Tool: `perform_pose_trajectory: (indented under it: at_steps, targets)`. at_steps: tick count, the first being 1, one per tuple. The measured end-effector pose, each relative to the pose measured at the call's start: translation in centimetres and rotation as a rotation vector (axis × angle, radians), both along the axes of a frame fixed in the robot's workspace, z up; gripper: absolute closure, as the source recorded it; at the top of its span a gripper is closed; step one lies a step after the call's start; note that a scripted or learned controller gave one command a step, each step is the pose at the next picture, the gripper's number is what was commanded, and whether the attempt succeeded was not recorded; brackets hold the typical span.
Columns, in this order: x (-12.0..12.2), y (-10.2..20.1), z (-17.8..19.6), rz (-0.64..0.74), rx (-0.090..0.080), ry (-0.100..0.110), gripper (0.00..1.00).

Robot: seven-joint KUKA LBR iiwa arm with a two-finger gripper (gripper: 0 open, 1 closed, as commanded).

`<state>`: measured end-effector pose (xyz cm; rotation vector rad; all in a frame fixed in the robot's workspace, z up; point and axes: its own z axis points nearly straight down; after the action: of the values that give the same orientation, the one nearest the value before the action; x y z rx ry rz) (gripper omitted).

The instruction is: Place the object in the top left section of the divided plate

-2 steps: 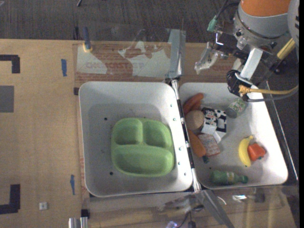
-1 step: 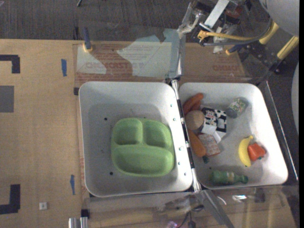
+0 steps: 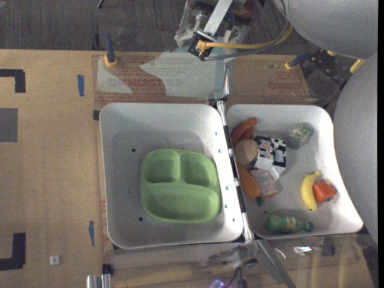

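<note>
While the left bin holds a green divided plate, the right bin holds toy foods; jaws' grip unclear.

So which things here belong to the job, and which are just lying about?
Job: green divided plate in the left bin; which object goes in it, I cannot tell.
Lying about for now, right bin: banana, green bottle, grey can, spotted carton.

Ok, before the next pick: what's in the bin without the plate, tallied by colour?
Orange-red: 3 (sausage, carrot, small block)
Brown: 1 (round bun)
Black-and-white: 1 (carton)
Grey: 1 (can)
Pink: 1 (packet)
Yellow: 1 (banana)
Green: 1 (bottle)
Total: 9
</note>
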<state>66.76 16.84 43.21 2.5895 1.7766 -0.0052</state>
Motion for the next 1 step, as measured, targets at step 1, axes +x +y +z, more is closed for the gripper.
perform_pose_trajectory:
  at_steps: [1]
  targets:
    - [0.13, 0.24, 0.76, 0.005, -0.003, 0.003, 1.0]
